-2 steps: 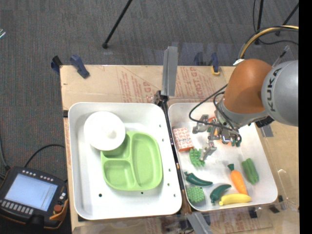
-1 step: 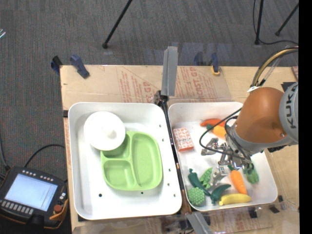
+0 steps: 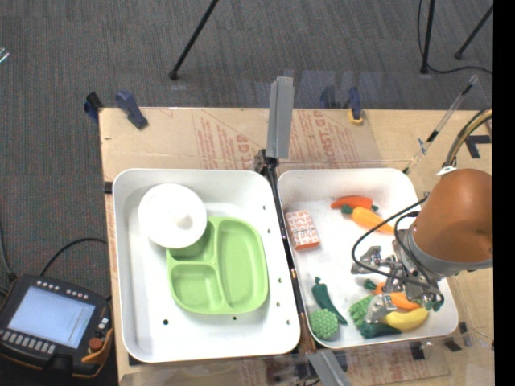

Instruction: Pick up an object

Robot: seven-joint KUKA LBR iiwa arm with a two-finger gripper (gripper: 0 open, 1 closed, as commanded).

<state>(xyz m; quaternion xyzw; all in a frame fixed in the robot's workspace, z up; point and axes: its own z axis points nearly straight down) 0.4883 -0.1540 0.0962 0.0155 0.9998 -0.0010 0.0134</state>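
Observation:
In the right bin (image 3: pixel 322 185), my gripper (image 3: pixel 392 284) hangs low over the toy food at the near right corner, under the orange wrist band. Just below it lie a small orange carrot piece (image 3: pixel 400 300), a yellow banana (image 3: pixel 407 319) and a green broccoli-like piece (image 3: pixel 362 307). Farther back rest two carrots, one orange-red (image 3: pixel 352 203) and one yellow-orange (image 3: pixel 368 218). A red and white small box (image 3: pixel 302 229) lies at the bin's left side. A dark green pepper (image 3: pixel 325 295) and a round green studded ball (image 3: pixel 325 323) lie near the front left.
The left bin (image 3: pixel 129 296) holds a green divided plate (image 3: pixel 221 268) with a white bowl (image 3: pixel 173 215) overlapping its upper left. A grey post (image 3: pixel 280 123) rises behind the bins. A teach pendant (image 3: pixel 52 320) sits on the floor at the left.

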